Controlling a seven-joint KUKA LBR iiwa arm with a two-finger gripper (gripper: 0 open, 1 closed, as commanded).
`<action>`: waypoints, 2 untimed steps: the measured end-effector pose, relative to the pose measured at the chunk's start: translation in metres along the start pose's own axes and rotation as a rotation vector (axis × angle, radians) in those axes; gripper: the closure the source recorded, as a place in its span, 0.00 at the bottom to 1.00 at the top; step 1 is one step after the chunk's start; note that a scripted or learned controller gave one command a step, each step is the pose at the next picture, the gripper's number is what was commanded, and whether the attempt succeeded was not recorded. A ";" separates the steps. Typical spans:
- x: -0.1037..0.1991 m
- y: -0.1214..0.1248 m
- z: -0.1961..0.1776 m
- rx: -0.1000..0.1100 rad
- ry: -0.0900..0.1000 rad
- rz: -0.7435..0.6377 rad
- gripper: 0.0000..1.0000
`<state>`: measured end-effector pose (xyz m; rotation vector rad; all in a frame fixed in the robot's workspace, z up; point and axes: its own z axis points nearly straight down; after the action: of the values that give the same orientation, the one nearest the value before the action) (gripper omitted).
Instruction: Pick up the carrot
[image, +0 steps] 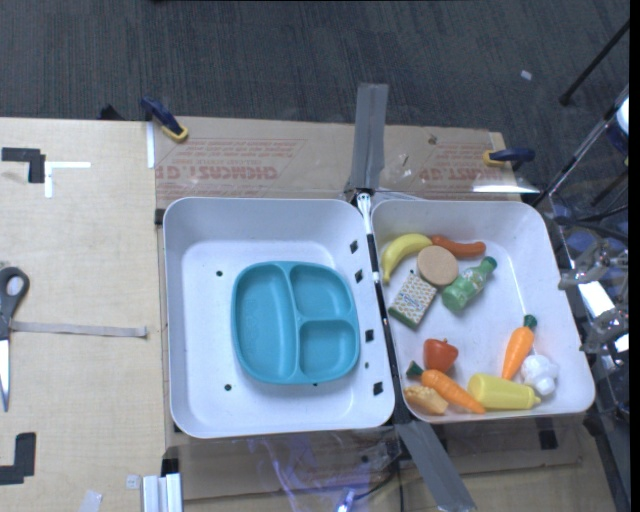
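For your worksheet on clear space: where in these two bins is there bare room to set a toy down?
Left bin: bare floor all round the teal plate, widest at its left. Right bin: a bare patch mid-floor between green bottle, tomato and upright carrot. Its front edge and back-left corner are crowded.

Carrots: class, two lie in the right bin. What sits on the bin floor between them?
Camera view: between the upright carrot and the lying carrot, only a yellow bottle's end intrudes.

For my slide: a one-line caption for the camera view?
Teal plate in left bin; carrots among toy food in right bin.
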<state>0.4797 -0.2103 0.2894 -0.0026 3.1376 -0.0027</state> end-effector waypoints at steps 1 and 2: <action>-0.004 -0.011 0.060 -0.002 0.001 -0.321 0.00; -0.010 -0.010 0.180 -0.002 0.001 -0.489 0.00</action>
<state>0.4907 -0.2205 0.1098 -0.7622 3.0449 -0.0009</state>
